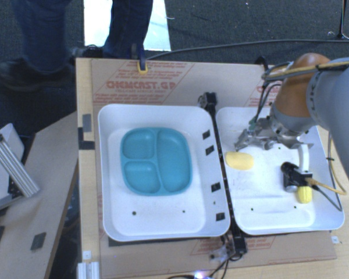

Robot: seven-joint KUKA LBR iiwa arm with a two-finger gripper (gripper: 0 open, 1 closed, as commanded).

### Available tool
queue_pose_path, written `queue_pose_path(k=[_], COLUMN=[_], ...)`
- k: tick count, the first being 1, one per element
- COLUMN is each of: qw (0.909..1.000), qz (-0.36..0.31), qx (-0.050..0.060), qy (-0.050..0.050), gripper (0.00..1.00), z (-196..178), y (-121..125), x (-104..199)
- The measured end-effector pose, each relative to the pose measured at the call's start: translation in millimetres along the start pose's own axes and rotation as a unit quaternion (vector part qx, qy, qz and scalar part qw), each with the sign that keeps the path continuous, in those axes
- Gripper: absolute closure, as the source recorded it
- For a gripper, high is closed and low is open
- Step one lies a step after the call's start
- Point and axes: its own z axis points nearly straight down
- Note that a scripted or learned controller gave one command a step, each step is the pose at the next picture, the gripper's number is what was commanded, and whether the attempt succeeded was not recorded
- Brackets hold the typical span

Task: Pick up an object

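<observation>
Gripper point(253, 144) hovers just beside the pale yellow lump point(239, 160) near the left wall of the right-hand bin point(267, 222), fingers spread wide and empty, so I'd centre it over the lump, drop straight down, then close gently

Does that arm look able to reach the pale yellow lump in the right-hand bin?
Probably yes. The gripper hangs over the same right bin, just beyond the yellow lump. Nothing lies between them, so the way looks free.
</observation>
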Motion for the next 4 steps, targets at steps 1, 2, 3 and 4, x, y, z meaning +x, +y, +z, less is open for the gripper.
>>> queue_pose_path(k=[1,2,3,4], qw=[1.0000,1.0000,1.0000,1.0000], qz=[0.000,-0.002,0.000,-0.001], qx=[-0.002,-0.003,-0.003,-0.002], qy=[0.000,0.000,0.000,0.000], gripper=[1.00,1.00,1.00,1.00], z=[-12.4,-57.3,-112.2,-118.9], y=[1.5,7.7,0.5,1.4], x=[-0.1,1.9,-4.0,-4.1])
